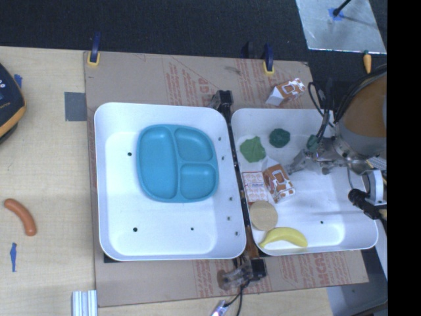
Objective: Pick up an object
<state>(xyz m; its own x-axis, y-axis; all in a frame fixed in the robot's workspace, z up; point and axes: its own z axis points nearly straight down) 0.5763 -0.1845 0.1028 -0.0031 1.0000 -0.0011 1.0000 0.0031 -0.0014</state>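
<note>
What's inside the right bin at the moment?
The right bin holds a banana, a tan round disc, two small cartons, a green leafy piece and a darker green lump. The gripper and arm hide its right side.

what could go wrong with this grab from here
The gripper sits in the right bin beside the brown and white carton, apart from it; closing here may catch nothing. The carton touches the pink packet, so a push could shove both. The banana lies against the bin's front wall, awkward to reach.
</note>
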